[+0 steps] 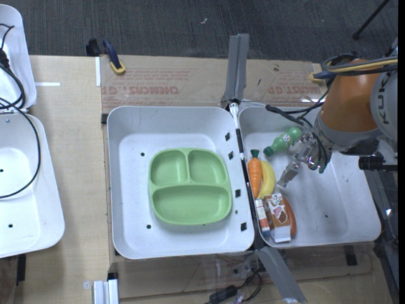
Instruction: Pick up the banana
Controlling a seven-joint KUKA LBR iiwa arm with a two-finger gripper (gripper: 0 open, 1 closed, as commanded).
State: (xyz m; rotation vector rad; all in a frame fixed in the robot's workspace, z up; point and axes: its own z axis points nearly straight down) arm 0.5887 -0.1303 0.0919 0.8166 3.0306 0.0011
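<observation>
Reading the cardboard (pixel 152 81) behind the bins, I make out mirrored red print (illegible). My claw (pixel 292 170) hangs spread and empty in the right bin (pixel 342 227), just right of the banana (pixel 268 178). Carrot (pixel 254 173) touches it; green bottle (pixel 283 141) and packet (pixel 279 215) crowd near.

wooden bench (pixel 69 258) bears two white bins (pixel 126 220) (pixel 354 230) side by side.

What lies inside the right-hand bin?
Along the right-hand bin's left wall lie a carrot, the banana, a green bottle and a food packet. The arm covers part of its floor.
</observation>
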